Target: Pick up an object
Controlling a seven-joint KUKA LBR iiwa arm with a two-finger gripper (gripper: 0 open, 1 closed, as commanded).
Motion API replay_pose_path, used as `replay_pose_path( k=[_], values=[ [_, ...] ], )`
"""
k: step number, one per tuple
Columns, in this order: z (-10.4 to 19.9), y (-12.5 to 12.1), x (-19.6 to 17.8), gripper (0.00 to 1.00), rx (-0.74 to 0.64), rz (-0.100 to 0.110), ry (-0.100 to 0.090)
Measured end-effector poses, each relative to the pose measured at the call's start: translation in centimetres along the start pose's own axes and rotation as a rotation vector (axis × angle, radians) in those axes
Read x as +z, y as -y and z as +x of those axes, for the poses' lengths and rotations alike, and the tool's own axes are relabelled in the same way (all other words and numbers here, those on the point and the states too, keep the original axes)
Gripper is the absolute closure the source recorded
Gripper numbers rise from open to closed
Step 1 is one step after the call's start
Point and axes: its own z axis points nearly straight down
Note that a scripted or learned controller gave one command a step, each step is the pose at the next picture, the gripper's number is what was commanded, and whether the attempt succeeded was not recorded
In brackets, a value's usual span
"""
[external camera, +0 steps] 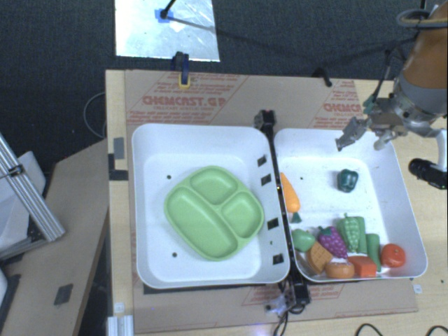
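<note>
The claw (364,136) hangs at the upper right of the frame, above the far edge of the right bin (402,187), its two fingers spread apart with nothing between them. The grey arm with its orange band runs off behind it toward the right edge.

Just below the claw and a little left, a dark green pepper (347,180) lies alone on bare white floor, well apart from everything else. It looks the easiest thing to take. Further down, an orange carrot (290,196) lies against the divider between the bins, and a crowd of toy food packs the lower corner: purple grapes (333,241), a green corn cob (353,231), a red tomato (393,255).

The left bin (150,208) carries a green divided plate (213,213).

I'd judge this the approach step, nothing yet picked. Next the claw needs to come down over the pepper, straddle it, and close.
</note>
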Motion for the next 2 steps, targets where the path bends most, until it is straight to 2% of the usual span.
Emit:
replay_pose_path(
  k=[1,2],
  values=[
    [0.0,-0.2,-0.5,0.0,-0.002,-0.009,0.001],
    [0.4,-0.3,5.7,0.0,0.0,-0.004,0.001]
  ],
)
